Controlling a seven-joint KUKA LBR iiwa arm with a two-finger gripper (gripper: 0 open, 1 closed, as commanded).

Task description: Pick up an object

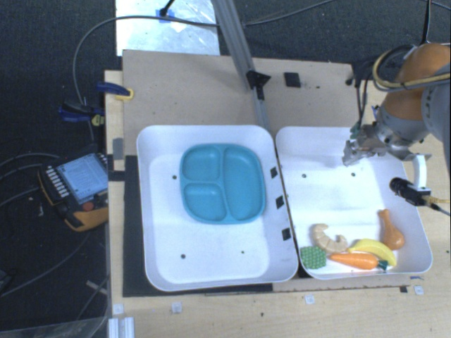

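Honestly, nothing here is readable. No brand, label, number or sign that I can make out anywhere. The handheld pendant [76,186] off to the left of the bench has a pale blue screen, but it's just a blur of colour, no characters to pick out. The keys beside the screen are tiny dark specks, too small to tell what's on them. The small black tags [292,80] on the board behind the bins look blank from this height. Same for the bins [211,138] themselves: plain white, no print that I can see.
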